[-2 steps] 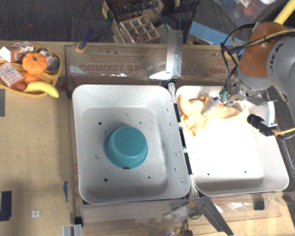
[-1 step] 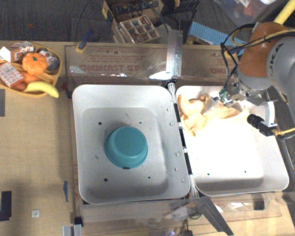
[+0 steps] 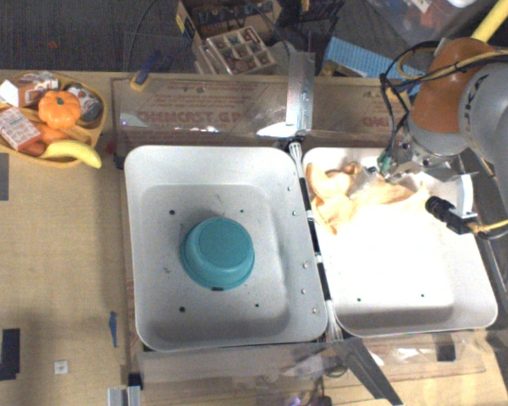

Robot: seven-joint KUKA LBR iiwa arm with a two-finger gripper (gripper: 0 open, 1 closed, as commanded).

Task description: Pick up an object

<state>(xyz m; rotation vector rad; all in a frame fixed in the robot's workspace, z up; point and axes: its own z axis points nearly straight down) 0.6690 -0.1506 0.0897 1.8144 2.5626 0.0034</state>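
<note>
You have two white bins side by side on the bench. The left bin [image 3: 152,176] holds one teal bowl [image 3: 218,253], upside down, near the middle of its floor and clear of all walls.

The right bin [image 3: 423,311] has a pale orange-and-cream crumpled thing, a cloth [image 3: 339,194] or soft wrapper, lying along its far edge, from the far-left corner toward the middle. You cannot tell more exactly what it is.

The arm [image 3: 461,100] reaches in from the right, its orange band above the far-right corner of that bin. The gripper [image 3: 393,166] sits low at the right end of the cloth, touching or just over it. You cannot tell how its fingers stand, nor whether anything is between them.

A dish of toy fruit [image 3: 42,118], with a banana [image 3: 72,151], rests on the bench at far left.
</note>
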